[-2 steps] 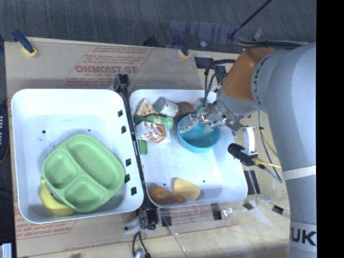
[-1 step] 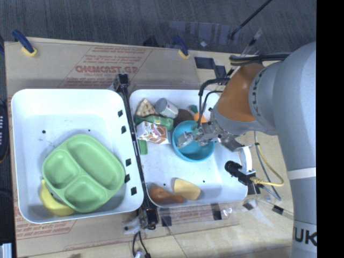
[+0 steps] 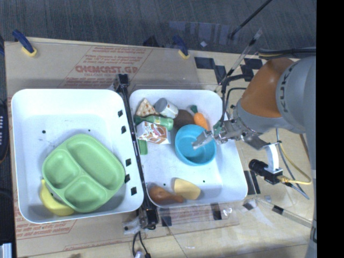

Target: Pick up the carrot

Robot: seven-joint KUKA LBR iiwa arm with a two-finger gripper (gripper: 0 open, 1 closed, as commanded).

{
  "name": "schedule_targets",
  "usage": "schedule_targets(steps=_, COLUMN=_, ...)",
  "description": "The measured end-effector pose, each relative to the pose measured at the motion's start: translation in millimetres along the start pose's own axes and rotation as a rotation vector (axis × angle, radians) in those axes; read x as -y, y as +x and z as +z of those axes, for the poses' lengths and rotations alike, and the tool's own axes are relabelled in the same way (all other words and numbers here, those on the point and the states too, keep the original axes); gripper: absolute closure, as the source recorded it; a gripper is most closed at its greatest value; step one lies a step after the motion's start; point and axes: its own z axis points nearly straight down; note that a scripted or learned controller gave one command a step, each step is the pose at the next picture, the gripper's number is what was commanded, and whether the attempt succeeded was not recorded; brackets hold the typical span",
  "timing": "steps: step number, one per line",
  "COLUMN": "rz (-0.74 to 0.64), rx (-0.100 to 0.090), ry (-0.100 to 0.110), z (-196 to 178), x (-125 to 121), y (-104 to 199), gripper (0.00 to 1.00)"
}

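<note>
Reaching in from the right of the frame, the grey arm (image 3: 279,98) with its orange band is the biggest thing in view, bent over the right bin (image 3: 232,171). To the left lies the left bin (image 3: 27,144), and in its lower part sits a green divided plate (image 3: 83,171) — it covers most of a yellow object (image 3: 52,203) at the lower left corner.

In the right bin, a blue bowl (image 3: 188,138) stands near the middle right. The gripper (image 3: 207,138) hangs over the bowl's right rim, its metal tips low over the inside; whether the fingers are open or closed I cannot tell, and nothing is seen between them.

Left of the bowl lies a food packet (image 3: 153,133) beside a green tube (image 3: 158,122). At the bottom of this bin are a brown piece (image 3: 161,194) and a yellow piece (image 3: 186,187).

The carrot (image 3: 200,120) — small and orange — lies just above the bowl's upper right rim, near the bin's right wall, apart from the gripper.
</note>
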Motion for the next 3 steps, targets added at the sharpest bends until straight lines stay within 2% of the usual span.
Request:
schedule_targets(steps=1, rz=0.123, rx=-0.001, ry=0.005, z=48.7, x=-84.1, y=-9.9, gripper=0.0)
schedule_targets(steps=2, rz=0.11, rx=0.001, ry=0.011, z=35.5, x=-85.0, y=-10.4, gripper=1.0)
schedule_targets(steps=3, rz=-0.085, rx=-0.002, ry=0.003, z=-2.5, x=-32.7, y=-3.1, gripper=1.0)
